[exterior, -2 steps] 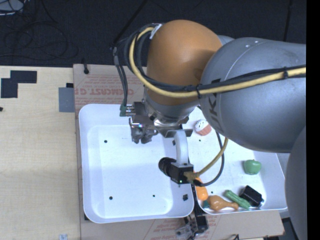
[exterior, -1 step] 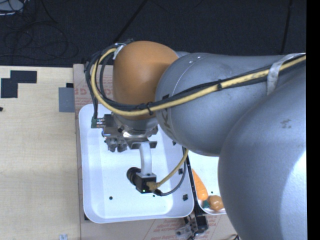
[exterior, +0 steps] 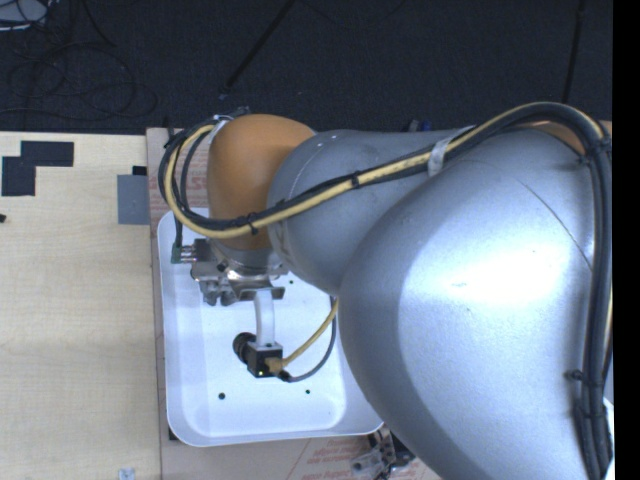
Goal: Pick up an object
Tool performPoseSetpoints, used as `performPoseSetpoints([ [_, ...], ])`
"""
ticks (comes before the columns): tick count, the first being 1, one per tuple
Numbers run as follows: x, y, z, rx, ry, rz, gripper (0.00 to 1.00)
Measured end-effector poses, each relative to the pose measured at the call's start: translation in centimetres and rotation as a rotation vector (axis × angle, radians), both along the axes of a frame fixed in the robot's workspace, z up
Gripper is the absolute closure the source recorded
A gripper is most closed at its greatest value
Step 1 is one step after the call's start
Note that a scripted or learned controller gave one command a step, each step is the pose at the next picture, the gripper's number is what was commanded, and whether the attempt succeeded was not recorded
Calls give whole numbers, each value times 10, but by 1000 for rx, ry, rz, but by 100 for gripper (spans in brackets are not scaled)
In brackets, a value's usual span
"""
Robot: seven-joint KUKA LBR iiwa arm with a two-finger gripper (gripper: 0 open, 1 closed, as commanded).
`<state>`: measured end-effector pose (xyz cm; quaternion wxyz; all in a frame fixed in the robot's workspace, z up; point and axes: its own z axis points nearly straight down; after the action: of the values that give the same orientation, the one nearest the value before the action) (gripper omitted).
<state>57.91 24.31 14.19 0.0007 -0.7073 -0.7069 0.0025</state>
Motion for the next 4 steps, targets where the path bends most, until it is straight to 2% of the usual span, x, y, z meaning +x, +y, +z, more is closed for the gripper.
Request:
performPoseSetpoints([
  [1,-72,-18,-57,0,-2,-2,100],
  [2,-103,-107,-53,3,-3,-6,100],
  [3,-61,-124,104,5,-19,-1,100],
  [4,-106,-158,42,1,7,-3,100],
])
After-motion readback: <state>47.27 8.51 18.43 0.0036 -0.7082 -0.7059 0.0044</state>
